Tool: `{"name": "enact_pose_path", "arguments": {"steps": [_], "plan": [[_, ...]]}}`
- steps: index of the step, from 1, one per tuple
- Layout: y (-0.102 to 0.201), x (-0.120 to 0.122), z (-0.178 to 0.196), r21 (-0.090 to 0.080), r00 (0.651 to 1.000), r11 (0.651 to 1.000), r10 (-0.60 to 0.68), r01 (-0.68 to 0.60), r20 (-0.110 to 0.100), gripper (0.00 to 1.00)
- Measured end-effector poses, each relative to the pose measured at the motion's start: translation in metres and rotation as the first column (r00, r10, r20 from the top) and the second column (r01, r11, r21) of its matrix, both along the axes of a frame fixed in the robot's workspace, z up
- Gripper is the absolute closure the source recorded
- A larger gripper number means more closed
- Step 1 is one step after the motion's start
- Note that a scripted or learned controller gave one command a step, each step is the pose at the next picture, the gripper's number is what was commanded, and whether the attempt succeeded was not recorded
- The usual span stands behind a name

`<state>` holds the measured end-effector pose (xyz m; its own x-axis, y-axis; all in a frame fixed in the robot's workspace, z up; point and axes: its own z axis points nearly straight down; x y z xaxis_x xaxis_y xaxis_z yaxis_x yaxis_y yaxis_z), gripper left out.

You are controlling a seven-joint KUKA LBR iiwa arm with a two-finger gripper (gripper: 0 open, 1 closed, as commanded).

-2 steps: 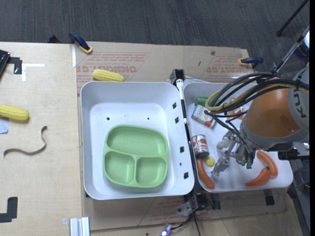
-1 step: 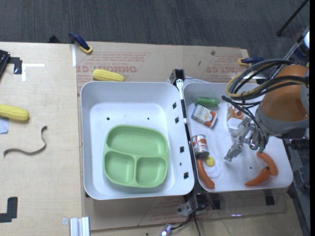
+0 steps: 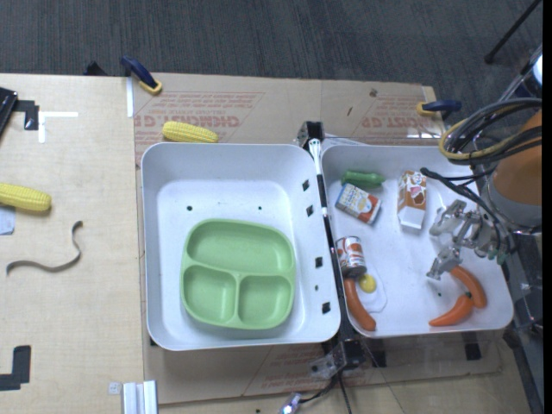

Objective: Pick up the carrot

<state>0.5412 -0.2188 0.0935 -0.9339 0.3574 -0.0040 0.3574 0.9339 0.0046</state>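
Right white bin (image 3: pixel 405 317): fingers (image 3: pixel 437 266) spread, just above carrot (image 3: pixel 460 300).

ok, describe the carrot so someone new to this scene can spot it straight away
Start at the right-hand white bin, then go to its near right corner, just below the pincer. The carrot lies there: a bent orange piece with a tapered tip pointing left. The sausage by the bin's left wall is also orange-red, but it is straight, blunt-ended and sits beside a can.

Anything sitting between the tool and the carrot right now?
Nothing: in the camera view the tool hangs right beside the carrot, with just bare floor of the right bin between.
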Motion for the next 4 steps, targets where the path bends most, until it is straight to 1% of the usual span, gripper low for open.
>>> {"name": "enact_pose_path", "arguments": {"steps": [1,2,3,4], "plan": [[0.106,-0.038,0.033,-0.003,0.987,0.987,0.158,-0.158,-0.003,0.00],[0.057,-0.006,-0.001,-0.005,0.994,0.994,0.108,-0.108,-0.001,0.00],[0.012,0.055,0.000,-0.005,0.993,0.993,-0.114,0.114,0.002,0.00],[0.081,0.015,-0.001,-0.003,1.000,1.000,-0.018,0.018,-0.002,0.00]]}}
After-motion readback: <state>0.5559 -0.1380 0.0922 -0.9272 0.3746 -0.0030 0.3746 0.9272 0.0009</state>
